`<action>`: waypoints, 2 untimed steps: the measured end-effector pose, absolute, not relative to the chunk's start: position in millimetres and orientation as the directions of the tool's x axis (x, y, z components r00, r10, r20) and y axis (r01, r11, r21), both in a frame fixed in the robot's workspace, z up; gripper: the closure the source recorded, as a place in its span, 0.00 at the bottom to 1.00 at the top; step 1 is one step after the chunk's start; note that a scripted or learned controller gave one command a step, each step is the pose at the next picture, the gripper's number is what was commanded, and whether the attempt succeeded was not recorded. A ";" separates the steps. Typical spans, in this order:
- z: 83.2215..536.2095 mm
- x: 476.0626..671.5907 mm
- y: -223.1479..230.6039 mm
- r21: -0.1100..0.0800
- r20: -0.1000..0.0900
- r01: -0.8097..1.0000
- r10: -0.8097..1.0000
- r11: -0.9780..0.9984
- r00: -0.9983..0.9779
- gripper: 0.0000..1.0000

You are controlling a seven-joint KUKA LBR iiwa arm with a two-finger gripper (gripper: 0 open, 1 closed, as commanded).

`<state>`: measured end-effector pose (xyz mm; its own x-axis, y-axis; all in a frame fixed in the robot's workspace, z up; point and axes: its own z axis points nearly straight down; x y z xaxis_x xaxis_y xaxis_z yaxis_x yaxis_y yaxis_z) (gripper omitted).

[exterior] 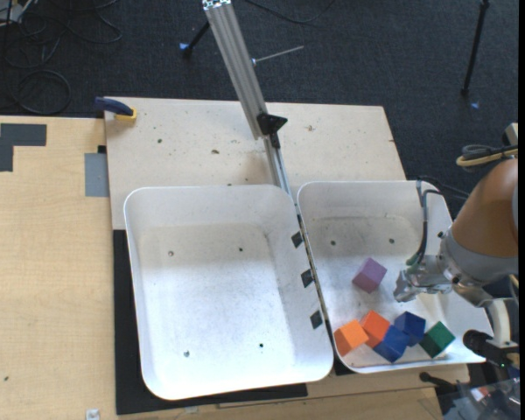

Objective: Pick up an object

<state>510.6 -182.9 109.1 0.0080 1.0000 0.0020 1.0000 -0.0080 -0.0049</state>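
Note:
In the right bin (359, 201) lie several blocks. A purple block (368, 275) sits near the middle. Two orange blocks (364, 332) rest at the front, beside two blue blocks (401, 335) and a green block (437, 339). My gripper (409, 290) reaches in from the right, hanging low just right of the purple block and above the blue ones. Nothing shows between its fingers.
The left bin (212, 201) stands beside the right one, with a divider carrying black clips (305, 277) between them. A slanted aluminium pole (242, 68) rises behind the bins. The wooden bench spreads to the left.

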 end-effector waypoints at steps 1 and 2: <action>166.0 519.1 -178.0 0.003 0.000 1.000 1.000 0.002 -0.002 1.00; 209.1 523.9 -176.9 0.002 0.000 1.000 1.000 0.001 -0.001 1.00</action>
<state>523.9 -176.9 209.1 -0.0011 1.0000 -0.0003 1.0000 0.0011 0.0022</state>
